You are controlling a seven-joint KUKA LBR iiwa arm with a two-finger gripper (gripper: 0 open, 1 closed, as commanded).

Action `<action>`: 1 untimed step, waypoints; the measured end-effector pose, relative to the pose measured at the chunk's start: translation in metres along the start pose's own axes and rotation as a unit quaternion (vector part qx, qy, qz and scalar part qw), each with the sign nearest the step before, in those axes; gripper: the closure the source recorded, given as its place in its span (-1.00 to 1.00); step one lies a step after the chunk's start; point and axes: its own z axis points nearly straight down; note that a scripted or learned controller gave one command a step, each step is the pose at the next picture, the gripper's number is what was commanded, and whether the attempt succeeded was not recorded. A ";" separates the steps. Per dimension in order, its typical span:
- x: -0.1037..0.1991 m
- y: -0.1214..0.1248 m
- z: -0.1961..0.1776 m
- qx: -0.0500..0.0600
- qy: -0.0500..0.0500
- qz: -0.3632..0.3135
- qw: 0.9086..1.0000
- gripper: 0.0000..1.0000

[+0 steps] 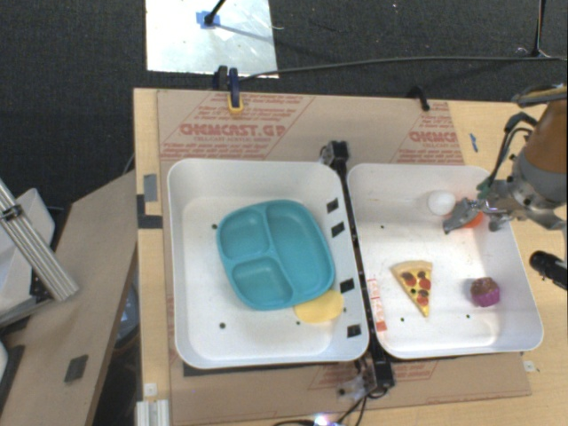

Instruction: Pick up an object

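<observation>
Hangs low over the back of the right bin, gripper reaching in from the right on the grey arm. Fingers spread apart, metal tips pointing left, straddling a small orange piece that peeks out between them; not closed on it, so nothing held yet. Probably lined up this way to take that piece, though too small and too hidden to name its shape.

Close to the left tip, just beside it, a white ball: smooth, round, likely to roll if nudged. Further forward, well apart from the gripper, a flat pizza slice, a yellow wedge with red spots, plainly a toy and thin enough to be awkward to pinch. Near the front right corner, a purple lump, knobbly, perhaps soft.

In the left bin, a teal plate of glossy plastic with three compartments, lying at a slant, and a pale yellow disc half tucked under its front edge. Both bins shallow, with rounded, raised rims, presumably to stop loose things sliding off onto the worktop.
</observation>
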 end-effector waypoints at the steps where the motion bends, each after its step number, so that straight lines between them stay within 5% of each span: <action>1: 0.004 0.004 0.043 -0.001 0.000 -0.001 1.000 -1.00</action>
